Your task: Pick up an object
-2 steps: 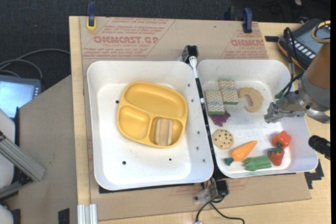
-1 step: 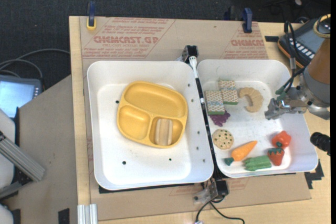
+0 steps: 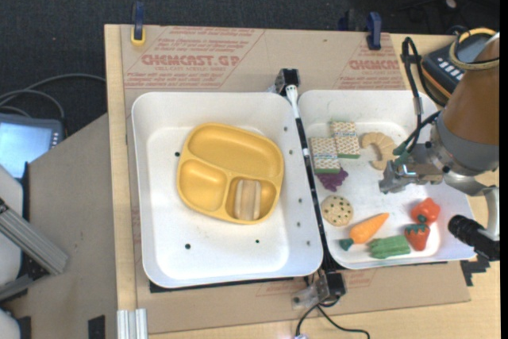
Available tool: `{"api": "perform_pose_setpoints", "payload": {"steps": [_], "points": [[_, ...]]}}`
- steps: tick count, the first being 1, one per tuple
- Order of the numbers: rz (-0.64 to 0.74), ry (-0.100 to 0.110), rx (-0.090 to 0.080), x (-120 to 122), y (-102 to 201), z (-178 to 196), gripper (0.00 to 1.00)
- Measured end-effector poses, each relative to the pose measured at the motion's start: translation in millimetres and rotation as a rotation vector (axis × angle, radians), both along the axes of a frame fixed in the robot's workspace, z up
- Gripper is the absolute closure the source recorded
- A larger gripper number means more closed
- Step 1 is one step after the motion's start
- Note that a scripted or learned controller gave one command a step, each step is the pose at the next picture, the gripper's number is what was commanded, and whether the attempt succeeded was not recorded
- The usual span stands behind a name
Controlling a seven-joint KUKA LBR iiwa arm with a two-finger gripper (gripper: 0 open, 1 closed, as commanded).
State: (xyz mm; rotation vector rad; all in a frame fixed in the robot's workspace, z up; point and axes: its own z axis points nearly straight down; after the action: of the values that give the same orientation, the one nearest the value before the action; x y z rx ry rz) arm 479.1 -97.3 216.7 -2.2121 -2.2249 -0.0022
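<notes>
From above, the right-hand bin (image 3: 373, 101) holds a scatter of toy food, and no single piece is marked out as the one to lift. The carrot (image 3: 369, 228) lies near the front, its long axis slanting from lower left up to the right. Just below it a green vegetable (image 3: 389, 248) lies almost level, left to right. A round cookie (image 3: 337, 210) with dark chips sits flat beside the bin's left wall, and two pale wafer-like blocks (image 3: 335, 145) with a dotted pattern lie side by side further back, a purple piece (image 3: 333, 179) just below them. A tan curved piece (image 3: 378, 145) arches near the claw (image 3: 394, 175), and two red-orange fruits (image 3: 422, 222) rest by the right edge. The claw hangs low over the bin's white floor with nothing visible between its tips; whether it is spread or pressed together cannot be told. The left bin (image 3: 159, 194) carries a glossy yellow divided plate (image 3: 218, 159). The brown desk (image 3: 238, 55) is printed "CHEMCAST GP" in red.
</notes>
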Motion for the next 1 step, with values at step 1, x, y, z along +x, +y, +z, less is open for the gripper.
{"api": "perform_pose_setpoints", "payload": {"steps": [1], "points": [[-0.004,-0.003,-0.004,1.2,-3.2,9.3,1.00]]}}
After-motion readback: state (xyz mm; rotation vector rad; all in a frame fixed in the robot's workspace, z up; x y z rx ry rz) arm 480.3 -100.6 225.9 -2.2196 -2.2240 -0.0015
